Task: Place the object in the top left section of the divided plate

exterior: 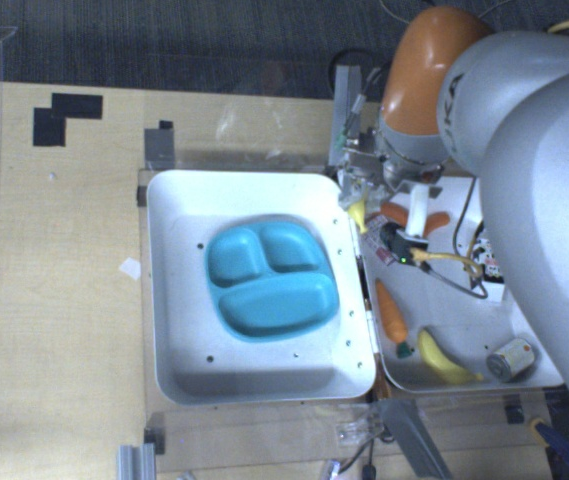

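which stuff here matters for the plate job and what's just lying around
For the job:
- blue divided plate in the left bin
- its top left section
- claw, over the right bin

Lying about, right bin:
- carrot
- banana
- small grey can

The divided plate (269, 278) looks like smooth blue plastic with a soft sheen. Both white bins (179, 298) seem matt plastic. The bench (54, 268) is pale wood under a clear glossy sheet. The arm (534, 158) has smooth grey casing, its orange band (429, 63) glossy. A banana (444, 360) and carrot (392, 313) look like matt plastic; a small can (511, 359) looks metallic.
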You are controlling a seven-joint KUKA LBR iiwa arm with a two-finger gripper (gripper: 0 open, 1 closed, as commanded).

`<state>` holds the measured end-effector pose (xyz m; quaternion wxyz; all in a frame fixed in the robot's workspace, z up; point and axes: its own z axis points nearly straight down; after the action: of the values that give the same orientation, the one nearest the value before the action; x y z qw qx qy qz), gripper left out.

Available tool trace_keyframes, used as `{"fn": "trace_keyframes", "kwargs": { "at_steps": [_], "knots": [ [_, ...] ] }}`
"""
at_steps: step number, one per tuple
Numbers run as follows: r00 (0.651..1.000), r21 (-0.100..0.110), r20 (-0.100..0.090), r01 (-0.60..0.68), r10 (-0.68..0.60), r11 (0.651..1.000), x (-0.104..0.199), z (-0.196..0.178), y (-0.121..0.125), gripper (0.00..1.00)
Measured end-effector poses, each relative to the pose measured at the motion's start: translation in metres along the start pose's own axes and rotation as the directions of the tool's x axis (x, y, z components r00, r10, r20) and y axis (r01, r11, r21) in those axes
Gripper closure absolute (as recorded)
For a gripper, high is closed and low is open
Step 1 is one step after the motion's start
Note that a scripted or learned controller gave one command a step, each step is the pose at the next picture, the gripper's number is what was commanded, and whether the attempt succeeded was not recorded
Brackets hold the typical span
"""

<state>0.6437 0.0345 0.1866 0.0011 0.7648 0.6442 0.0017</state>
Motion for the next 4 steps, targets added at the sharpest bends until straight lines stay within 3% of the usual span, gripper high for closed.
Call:
{"fn": "trace_keyframes", "kwargs": {
  "at_steps": [1,2,3,4],
  "knots": [
    [0.985,0.0,-0.002,0.172,-0.172,0.985,0.052,-0.023,0.015,1.0],
    [0.998,-0.001,-0.002,0.069,-0.069,0.998,0.193,-0.085,-0.007,1.0],
    [0.995,0.002,-0.001,0.099,-0.099,0.995,0.191,-0.009,-0.053,1.0],
    [0.993,0.001,-0.001,0.118,-0.118,0.993,0.192,0.01,-0.064,1.0]
  ]
}}
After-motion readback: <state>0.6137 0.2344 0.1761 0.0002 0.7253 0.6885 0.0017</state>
